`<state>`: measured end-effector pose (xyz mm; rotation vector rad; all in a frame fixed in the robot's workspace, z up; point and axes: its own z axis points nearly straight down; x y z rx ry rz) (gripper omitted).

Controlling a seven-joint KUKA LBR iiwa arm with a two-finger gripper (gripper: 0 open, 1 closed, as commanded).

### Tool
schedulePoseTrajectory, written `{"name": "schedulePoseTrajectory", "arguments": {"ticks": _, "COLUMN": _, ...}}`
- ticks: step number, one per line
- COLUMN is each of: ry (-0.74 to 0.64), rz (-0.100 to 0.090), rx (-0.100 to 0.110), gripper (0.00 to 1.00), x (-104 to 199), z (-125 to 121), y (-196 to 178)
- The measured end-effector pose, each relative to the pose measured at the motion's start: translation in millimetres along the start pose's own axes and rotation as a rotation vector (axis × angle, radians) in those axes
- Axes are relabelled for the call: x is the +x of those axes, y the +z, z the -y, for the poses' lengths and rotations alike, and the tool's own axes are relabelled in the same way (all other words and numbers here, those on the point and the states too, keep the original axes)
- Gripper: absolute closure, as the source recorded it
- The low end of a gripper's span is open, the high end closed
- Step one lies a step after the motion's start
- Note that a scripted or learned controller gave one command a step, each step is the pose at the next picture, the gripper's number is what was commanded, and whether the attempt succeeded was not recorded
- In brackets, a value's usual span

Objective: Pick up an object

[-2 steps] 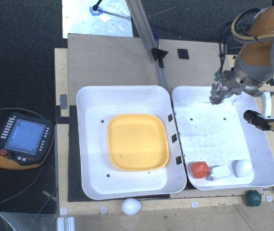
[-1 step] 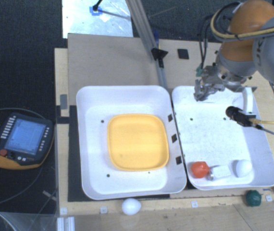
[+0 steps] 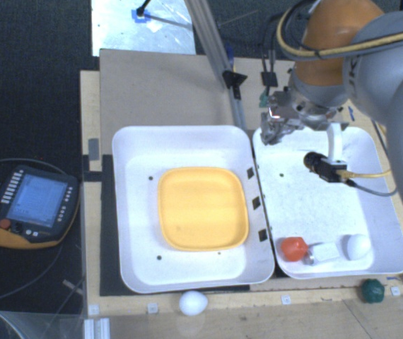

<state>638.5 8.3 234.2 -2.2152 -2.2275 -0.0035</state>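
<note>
The grey arm (image 3: 371, 55) hangs its gripper (image 3: 276, 127) over the far corner of the right bin (image 3: 329, 210); whether it is open cannot be told. The yellow plate (image 3: 203, 208) fills the other bin, left of it. Likely targets, a red object (image 3: 292, 248) and white ball (image 3: 357, 246), lie well apart toward the near rim.

the left bin (image 3: 127, 189) has a big yellow plate (image 3: 203, 207) in its middle, so the only bare floor there is a thin strip round the plate. the right bin (image 3: 382, 189) has lots of bare floor in its middle. along its near wall sit an orange thing (image 3: 292, 248), a clear thing (image 3: 323, 253) and a white ball (image 3: 356, 246), close in a row. the arm (image 3: 371, 55) covers the far corner of this bin.
</note>
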Motion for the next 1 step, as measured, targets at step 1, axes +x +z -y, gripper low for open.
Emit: {"name": "schedulePoseTrajectory", "arguments": {"ticks": 1, "ry": 0.001, "rz": 0.0, "rx": 0.0, "gripper": 1.0, "x": 43.8, "z": -2.6, "y": -4.0}}
